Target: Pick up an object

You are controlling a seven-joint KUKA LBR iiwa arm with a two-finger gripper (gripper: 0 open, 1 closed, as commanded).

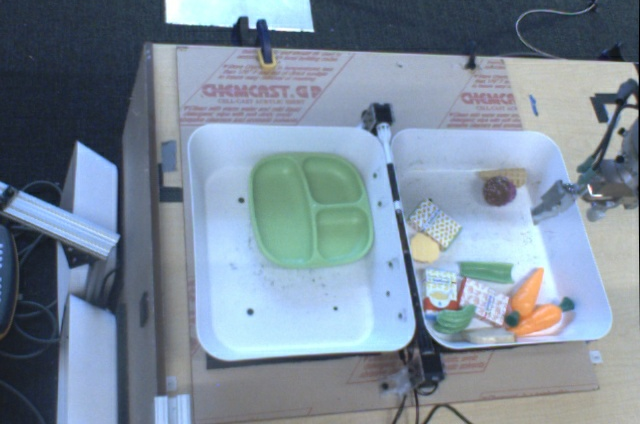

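While the end effector hangs at the right bin's right rim, its grip state impossible to tell, it should aim for the isolated dark red object near the counter's far-right corner, avoiding the crowded carrots.

One fixed camera above the bench, slanted downward, both white bins in view
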